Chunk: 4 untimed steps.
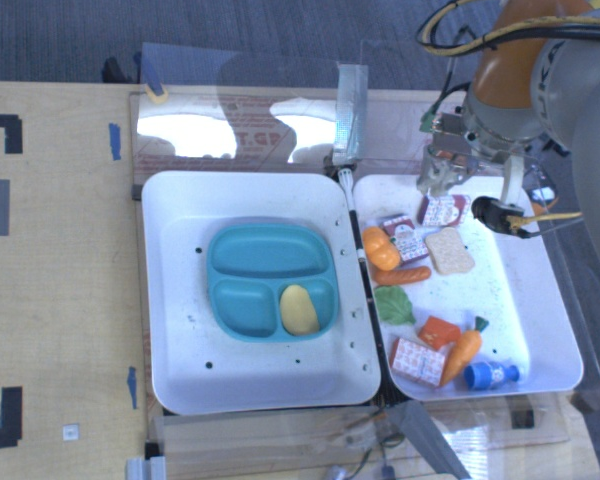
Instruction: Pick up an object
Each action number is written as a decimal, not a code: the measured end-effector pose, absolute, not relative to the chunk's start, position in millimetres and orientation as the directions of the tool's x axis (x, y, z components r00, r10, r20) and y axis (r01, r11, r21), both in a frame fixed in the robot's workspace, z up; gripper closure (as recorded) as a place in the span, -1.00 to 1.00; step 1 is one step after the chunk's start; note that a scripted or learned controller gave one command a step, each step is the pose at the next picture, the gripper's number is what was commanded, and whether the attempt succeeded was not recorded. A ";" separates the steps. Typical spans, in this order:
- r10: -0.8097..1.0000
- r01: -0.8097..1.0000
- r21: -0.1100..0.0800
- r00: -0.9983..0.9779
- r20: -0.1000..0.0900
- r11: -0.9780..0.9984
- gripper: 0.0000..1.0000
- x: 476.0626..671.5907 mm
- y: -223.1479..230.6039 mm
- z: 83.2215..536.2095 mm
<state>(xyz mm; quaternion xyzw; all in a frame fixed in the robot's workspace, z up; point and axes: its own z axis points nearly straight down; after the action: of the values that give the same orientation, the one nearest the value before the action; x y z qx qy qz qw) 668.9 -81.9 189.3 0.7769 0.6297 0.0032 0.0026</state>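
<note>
My gripper [442, 180] hangs over the far end of the right bin [550, 308], open, with nothing between its fingers. Just below it in the view lies a small red-and-white box [442, 210]. Around that box lie a slice of bread [449, 251], a second red-and-white box [404, 238] and an orange fruit [382, 251]. Farther forward are a red pepper [405, 276], a green leaf [395, 306], a red block [440, 331], a carrot [462, 348], a red-and-white carton [420, 360] and a blue bottle [490, 374].
The left bin [170, 268] holds a teal divided tray [272, 258] with a yellow oval item [299, 309] in its front right compartment. A metal post [350, 113] stands at the back between the bins. A black part [495, 213] sticks out beside the gripper.
</note>
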 end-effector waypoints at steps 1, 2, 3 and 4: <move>0.978 0.978 0.001 0.208 0.000 -0.208 -1.00 667.2 -82.6 185.3; 1.000 1.000 0.013 0.021 -0.001 -0.021 -1.00 652.6 -113.4 102.9; 1.000 1.000 0.020 0.022 0.000 -0.022 1.00 654.6 -112.8 115.5; 1.000 1.000 0.018 0.023 0.000 -0.023 -1.00 654.1 -112.8 114.4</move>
<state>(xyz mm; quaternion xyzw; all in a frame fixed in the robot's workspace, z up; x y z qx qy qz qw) 654.1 -112.8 114.4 0.7150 0.6990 0.0062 0.0064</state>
